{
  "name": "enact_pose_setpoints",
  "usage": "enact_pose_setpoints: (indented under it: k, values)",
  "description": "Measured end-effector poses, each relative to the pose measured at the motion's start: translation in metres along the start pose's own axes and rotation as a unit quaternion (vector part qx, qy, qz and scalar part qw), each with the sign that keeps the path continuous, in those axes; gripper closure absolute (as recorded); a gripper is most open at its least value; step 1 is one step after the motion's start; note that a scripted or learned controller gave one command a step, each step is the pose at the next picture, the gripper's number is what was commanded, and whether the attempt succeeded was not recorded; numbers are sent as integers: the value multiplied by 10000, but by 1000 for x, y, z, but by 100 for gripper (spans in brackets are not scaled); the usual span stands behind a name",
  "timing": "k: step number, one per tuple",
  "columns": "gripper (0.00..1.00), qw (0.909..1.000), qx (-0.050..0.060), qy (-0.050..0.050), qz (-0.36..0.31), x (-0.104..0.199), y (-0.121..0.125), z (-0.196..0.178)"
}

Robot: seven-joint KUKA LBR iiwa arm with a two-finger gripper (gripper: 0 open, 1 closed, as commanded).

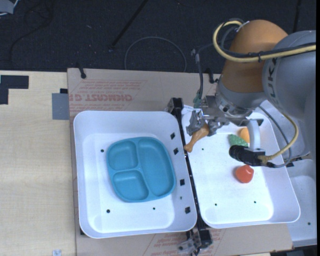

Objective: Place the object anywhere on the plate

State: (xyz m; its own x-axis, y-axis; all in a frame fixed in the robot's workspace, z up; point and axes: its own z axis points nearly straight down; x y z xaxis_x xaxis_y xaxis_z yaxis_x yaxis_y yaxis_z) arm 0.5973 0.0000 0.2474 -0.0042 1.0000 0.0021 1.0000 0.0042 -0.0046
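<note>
Gripping an orange-brown toy (194,139) between closed fingers, the gripper (198,126) hangs just right of the plate (140,168), over the bins' divider (182,159), seemingly lifted high enough to carry it across.

Two white bins (129,122) sit side by side on one table (26,159). One blue plate (140,168) with three compartments lies in the left bin. The right bin holds one red object (244,173), one orange-tan object (196,138), and one green-and-orange object (240,138).
</note>
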Motion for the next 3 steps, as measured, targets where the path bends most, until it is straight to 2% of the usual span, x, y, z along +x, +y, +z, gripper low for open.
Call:
enact_pose_setpoints:
  k: [1, 2, 3]
  values:
    - [100, 10000, -10, -5, 1, 54, 6, -3]
    - [100, 10000, -3, -11, 6, 106, 13, 18]
    - [100, 10000, -16, -10, 2, 153, 23, 10]
